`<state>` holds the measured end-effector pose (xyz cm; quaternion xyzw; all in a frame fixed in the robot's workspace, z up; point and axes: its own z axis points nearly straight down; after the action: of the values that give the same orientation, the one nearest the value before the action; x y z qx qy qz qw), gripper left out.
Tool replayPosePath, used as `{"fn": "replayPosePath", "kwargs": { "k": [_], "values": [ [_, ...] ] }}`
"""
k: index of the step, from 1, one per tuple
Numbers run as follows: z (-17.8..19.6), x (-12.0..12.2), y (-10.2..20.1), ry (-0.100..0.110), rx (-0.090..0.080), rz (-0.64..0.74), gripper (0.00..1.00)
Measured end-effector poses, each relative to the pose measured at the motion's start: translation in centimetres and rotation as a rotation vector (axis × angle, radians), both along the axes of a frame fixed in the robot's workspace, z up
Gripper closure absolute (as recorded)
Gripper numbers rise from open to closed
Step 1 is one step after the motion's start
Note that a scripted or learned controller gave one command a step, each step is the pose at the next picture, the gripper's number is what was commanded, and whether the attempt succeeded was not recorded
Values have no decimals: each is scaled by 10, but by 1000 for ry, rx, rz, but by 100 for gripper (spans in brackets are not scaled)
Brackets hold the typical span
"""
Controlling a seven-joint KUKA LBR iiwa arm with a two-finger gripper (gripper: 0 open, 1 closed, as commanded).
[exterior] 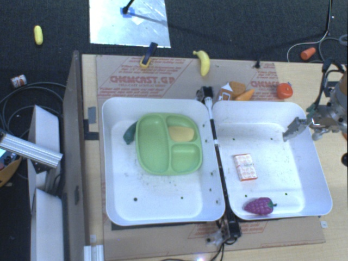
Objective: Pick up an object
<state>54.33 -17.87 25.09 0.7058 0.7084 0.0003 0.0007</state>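
In the right bin (pixel 272 118) a small pink and white box (pixel 245 167) lies near the middle. A purple bunch of grapes (pixel 259 205) rests by the bin's front edge. The left bin (pixel 157 200) holds a green divided plate (pixel 166 151) with a yellow item (pixel 181 132) in one compartment. A dark green item (pixel 129 132) lies against the plate's left side. My gripper (pixel 305 130) hovers over the right bin's far right rim, open with nothing between its fingers, well apart from the box and the grapes.
Behind the bins on the board lie a yellow banana (pixel 203 62), orange toy food (pixel 237 91) and a red tomato (pixel 284 90). A black divider (pixel 215 145) runs between the bins. Cables and a small orange item (pixel 308 53) lie on the dark floor beyond.
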Motion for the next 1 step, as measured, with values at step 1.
{"fn": "replayPosePath", "kwargs": {
  "k": [1],
  "values": [
    [-66,3,71,5,4,7,0]
  ]
}}
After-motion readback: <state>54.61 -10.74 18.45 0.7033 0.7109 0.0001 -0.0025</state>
